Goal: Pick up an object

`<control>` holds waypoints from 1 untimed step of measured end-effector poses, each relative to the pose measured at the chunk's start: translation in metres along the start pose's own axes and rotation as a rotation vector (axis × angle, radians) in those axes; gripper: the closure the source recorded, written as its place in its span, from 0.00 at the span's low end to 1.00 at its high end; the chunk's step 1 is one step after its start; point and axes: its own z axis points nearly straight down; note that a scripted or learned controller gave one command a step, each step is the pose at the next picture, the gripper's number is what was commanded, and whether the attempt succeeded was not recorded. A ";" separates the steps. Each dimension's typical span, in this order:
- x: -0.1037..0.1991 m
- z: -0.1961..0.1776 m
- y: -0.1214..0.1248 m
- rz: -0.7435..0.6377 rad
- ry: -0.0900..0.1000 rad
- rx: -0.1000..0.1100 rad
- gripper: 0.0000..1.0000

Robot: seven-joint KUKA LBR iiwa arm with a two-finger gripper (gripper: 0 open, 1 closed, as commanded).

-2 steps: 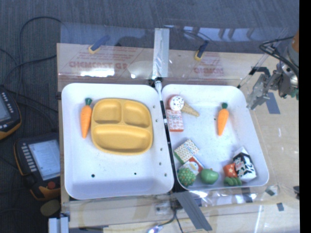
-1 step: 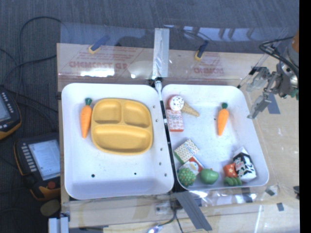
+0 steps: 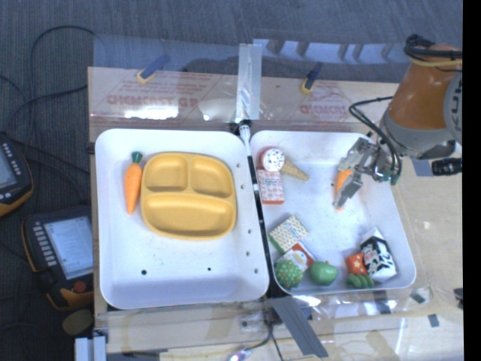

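Grey carpet surrounds your bench (image 3: 105, 96), which carries two white bins. Your left bin (image 3: 113, 277) holds a yellow divided plate (image 3: 188, 194) with a carrot (image 3: 133, 187) just beside it. Over your right bin (image 3: 391, 224), the pincer (image 3: 347, 187) is closed on a small orange piece (image 3: 342, 177). Below it lie a toy ice cream cone (image 3: 282, 164), a pink carton (image 3: 270, 187), small boxes (image 3: 291, 241), green vegetables (image 3: 323, 273) and a cow-print carton (image 3: 379, 256).

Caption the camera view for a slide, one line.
Gripper hovers over the right bin of toy food; yellow divided plate and carrot lie in the left bin.
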 end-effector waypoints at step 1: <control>-0.041 0.063 0.000 0.017 -0.009 0.000 0.00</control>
